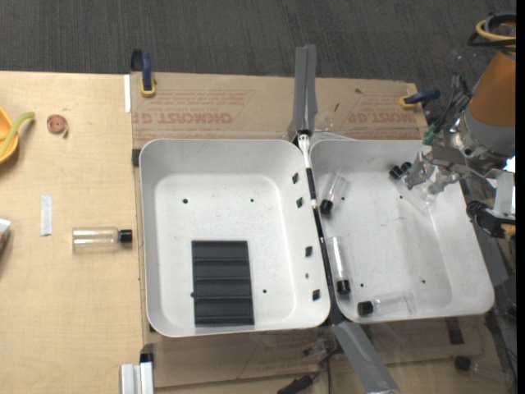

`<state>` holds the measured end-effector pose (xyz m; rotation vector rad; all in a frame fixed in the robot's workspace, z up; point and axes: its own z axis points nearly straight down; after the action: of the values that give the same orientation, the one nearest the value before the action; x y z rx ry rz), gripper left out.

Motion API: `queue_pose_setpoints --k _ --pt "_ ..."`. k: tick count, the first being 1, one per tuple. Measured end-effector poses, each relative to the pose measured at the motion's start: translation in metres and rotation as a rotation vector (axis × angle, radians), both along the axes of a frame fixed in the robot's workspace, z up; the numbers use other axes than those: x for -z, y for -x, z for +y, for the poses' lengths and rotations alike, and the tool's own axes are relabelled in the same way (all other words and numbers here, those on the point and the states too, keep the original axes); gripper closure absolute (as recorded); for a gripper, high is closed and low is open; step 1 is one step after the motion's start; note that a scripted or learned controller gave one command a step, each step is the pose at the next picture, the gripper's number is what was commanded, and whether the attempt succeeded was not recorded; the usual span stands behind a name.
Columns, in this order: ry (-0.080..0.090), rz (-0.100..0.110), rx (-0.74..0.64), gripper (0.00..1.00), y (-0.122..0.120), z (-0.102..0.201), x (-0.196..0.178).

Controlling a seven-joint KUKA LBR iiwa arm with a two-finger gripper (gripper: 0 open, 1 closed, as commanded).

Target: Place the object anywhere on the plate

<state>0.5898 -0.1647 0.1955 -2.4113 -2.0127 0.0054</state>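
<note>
A dark ribbed rectangular plate [221, 282] lies flat in the left bin [164, 171], near its front. Three clear bottles with black caps lie in the right bin [459, 286]: one [332, 194] by the divider at the back, one [338, 265] along the divider, one [385, 306] at the front rim. My gripper [428, 173] hangs over the right bin's back right corner. A fourth clear bottle [414, 185] with a black cap sits right under and beside it. Whether that bottle is gripped or resting on the bin floor is unclear.
On the wooden table to the left lie a clear bottle [98, 236], a small white strip [46, 216], a pink disc [56, 124] and a yellow object [8, 134]. Clamps [141, 68] hold the cardboard behind the bins. A grey bar [305, 89] rises between the bins.
</note>
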Motion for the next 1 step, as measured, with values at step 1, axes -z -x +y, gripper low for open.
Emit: queue_pose_setpoints --k 1 --pt "0.000 -0.001 0.000 0.00 -0.0001 -0.0001 -0.0001"
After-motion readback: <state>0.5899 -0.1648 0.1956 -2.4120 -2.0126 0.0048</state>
